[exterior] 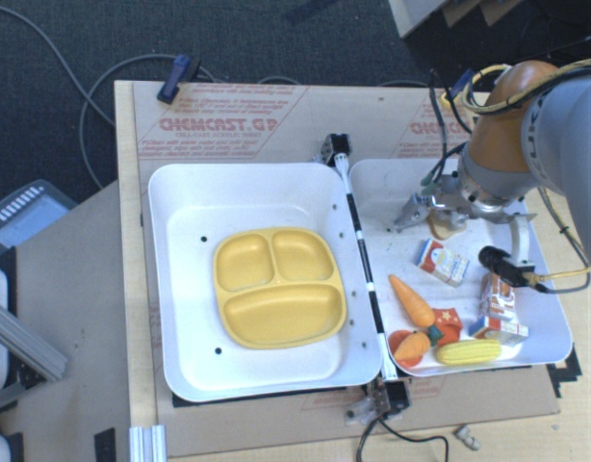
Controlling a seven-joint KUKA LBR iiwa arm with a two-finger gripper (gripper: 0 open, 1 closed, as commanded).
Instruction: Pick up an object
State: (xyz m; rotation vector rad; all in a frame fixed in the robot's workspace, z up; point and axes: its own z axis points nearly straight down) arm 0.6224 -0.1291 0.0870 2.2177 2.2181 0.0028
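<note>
My gripper (432, 212) hangs low over the back part of the right bin (555, 340), below the grey arm with its orange band (502, 123). A small tan object (448, 225) lies right under the gripper; I cannot tell if it is held. Toy food lies nearer the front of the bin: a small red-and-white carton (442, 262), an orange carrot (411, 301), a yellow corn cob (469, 352), a round orange-red piece (408, 346), a red piece with a star (448, 320) and a second carton (498, 308).
The left bin (170, 258) holds a yellow divided plate (276, 287). A black divider rail (358, 248) runs between the bins. Cables (526, 277) trail from the arm over the right bin. A blue clip (175, 77) lies at the bench's back left.
</note>
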